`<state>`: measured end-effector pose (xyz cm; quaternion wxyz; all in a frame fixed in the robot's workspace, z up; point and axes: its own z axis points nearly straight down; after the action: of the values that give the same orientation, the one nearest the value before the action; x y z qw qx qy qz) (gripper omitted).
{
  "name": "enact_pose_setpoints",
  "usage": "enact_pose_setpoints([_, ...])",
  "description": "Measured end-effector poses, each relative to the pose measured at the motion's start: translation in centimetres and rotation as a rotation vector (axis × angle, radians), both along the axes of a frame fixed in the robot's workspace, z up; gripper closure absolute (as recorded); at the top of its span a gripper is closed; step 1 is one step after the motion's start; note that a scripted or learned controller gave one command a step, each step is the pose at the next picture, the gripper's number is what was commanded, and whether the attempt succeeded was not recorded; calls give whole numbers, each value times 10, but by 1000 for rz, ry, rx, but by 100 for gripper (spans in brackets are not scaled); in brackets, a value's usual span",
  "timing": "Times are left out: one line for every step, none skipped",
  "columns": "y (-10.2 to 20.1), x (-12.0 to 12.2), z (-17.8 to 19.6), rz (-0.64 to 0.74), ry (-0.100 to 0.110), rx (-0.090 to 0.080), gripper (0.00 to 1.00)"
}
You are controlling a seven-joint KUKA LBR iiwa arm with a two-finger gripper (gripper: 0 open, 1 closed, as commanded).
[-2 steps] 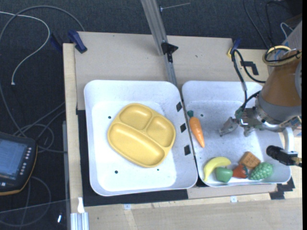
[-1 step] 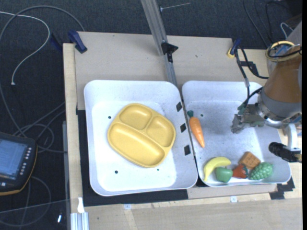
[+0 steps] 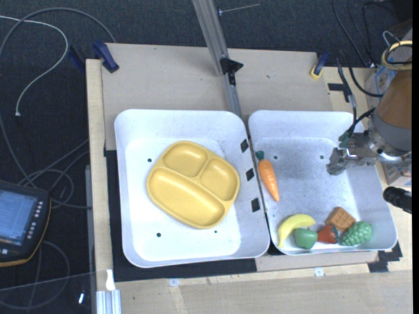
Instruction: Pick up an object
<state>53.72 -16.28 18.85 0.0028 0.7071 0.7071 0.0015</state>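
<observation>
The tool [image 3: 336, 162] is seen over the right bin [image 3: 298, 120], near its right wall, w/ nothing between its fingers; whether it's wide or narrow can't be told. A carrot [image 3: 268, 179] lies by the bin's left wall. Banana [image 3: 292, 226], apple [image 3: 305, 238], a red item [image 3: 327, 233], cracker [image 3: 340, 218] & grapes [image 3: 357, 233] are bunched at the front edge. A yellow plate [image 3: 192, 184] sits in the left bin [image 3: 131, 136].

I see the pale wooden tabletop [image 3: 170, 77] carrying two shallow white bins side by side on a black mat [image 3: 112, 208], the left bin [image 3: 131, 175] touching the right bin [image 3: 366, 195], with blue clamps [image 3: 105, 56] at its far edge.
</observation>
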Motion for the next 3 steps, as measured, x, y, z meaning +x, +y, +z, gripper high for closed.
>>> enact_pose_setpoints([9,-2,50,2,-1,0,100])
enact_pose_setpoints([9,-1,65,2,2,1,100])
enact_pose_setpoints([66,0,72,7,5,5,100])
